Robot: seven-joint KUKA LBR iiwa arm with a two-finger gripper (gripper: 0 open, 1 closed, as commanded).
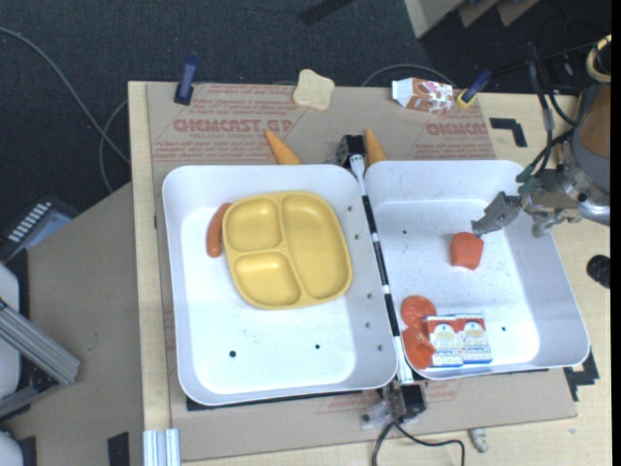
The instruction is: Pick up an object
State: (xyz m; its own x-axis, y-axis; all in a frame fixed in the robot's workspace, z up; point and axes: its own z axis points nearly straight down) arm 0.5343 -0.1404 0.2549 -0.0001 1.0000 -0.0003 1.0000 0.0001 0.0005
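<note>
Pincer [514, 214] poised over right bin [553, 289], nothing seen held; finger state cannot be told. Orange block [467, 250] lying just below-left, likely target. Carton [456, 342] farther below.

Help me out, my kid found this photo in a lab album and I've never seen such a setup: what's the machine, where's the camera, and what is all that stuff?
It is one picture, taken by a fixed camera above a bench, looking down at a slant. The grey machine at the right is a robot arm; its end effector, the part that grasps, hangs over the right bin. It holds nothing that I can see. Its job is to pick up an object.

Two shallow white bins sit side by side. The left bin has a yellow divided tray with a sausage beside it. The right bin has an orange block, red slices and a small carton. Behind the bins lie a slice of bread and a wrapper.
</note>
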